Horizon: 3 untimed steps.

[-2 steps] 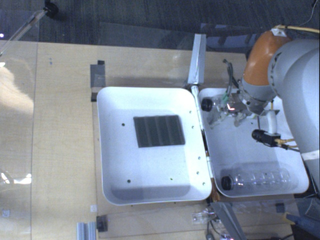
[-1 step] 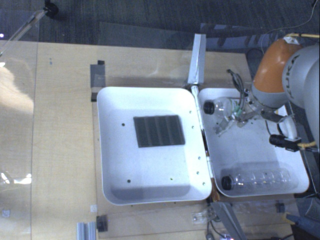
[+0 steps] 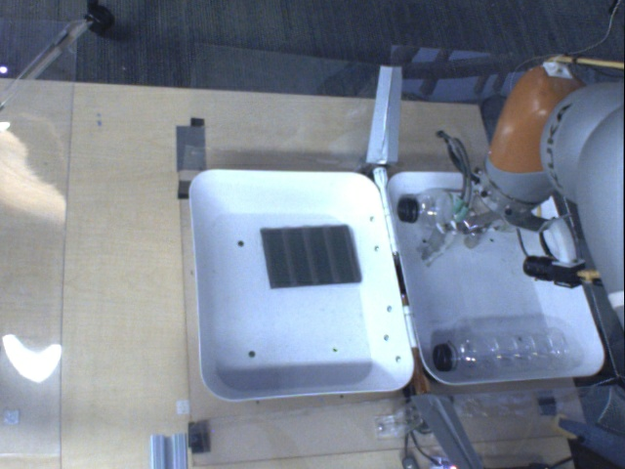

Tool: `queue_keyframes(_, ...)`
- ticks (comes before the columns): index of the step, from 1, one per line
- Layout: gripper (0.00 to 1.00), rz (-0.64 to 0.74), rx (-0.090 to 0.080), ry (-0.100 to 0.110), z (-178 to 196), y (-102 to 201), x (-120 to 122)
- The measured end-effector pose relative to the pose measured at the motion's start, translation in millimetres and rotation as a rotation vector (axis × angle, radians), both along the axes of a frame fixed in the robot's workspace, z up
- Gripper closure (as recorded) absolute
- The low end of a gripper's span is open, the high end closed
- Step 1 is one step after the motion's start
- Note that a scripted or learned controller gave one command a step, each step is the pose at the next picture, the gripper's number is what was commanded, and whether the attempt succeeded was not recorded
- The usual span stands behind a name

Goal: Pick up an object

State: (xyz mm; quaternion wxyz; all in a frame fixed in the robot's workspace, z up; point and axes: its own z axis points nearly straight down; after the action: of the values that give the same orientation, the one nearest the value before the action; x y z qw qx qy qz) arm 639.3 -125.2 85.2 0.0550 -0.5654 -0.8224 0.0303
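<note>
Where hand [image 3: 467,221] hovers, bottle [image 3: 430,208] beside

Wooden bench [image 3: 117,291] bearing two white bins [image 3: 293,369]

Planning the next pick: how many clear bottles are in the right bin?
2: one clear bottle lies along the right bin's near edge; another sits in the far corner by the gripper. The arm may hide more.
</note>
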Motion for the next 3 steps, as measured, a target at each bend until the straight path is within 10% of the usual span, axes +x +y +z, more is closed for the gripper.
queue_keyframes(3, 0.00, -0.073, -0.020, -0.005, -3.9, 6.6, 1.4)
